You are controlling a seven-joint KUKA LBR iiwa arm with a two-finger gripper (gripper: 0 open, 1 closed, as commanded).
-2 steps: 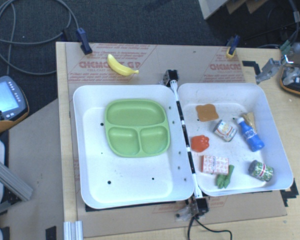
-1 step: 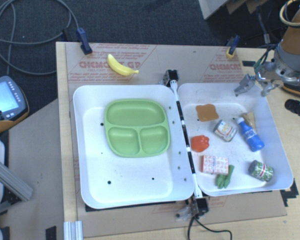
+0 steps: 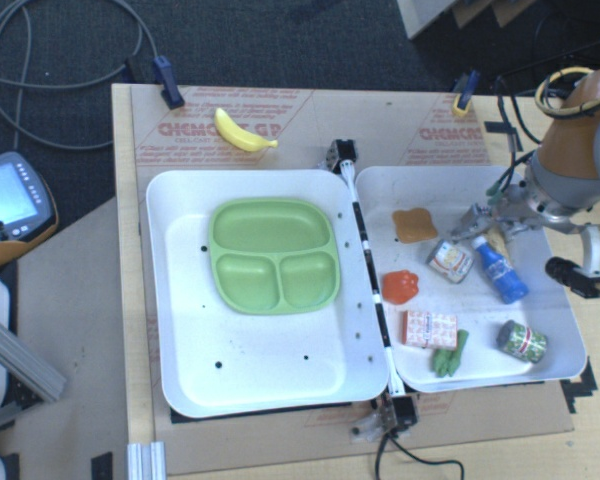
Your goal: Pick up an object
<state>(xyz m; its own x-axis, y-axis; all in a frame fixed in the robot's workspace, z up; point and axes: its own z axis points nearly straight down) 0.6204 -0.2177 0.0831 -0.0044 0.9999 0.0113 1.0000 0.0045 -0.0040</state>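
End effector (image 3: 472,224) hung low in the right bin (image 3: 570,353), its opening unclear to us. Just beside it lay a blue bottle (image 3: 500,272), probably light and slippery; we would grip its middle.

Left bin (image 3: 180,368): you've got a green divided plate (image 3: 275,253) sitting in it.
Right bin (image 3: 570,353): brown patch (image 3: 414,225), red lump (image 3: 400,287), pink box (image 3: 429,329), green pods (image 3: 450,356), can (image 3: 521,341), blue bottle (image 3: 499,271), small jar (image 3: 450,260).
Gripper (image 3: 480,222): low over the jar and bottle, reaching in from your right.
Far bench: banana (image 3: 242,132).
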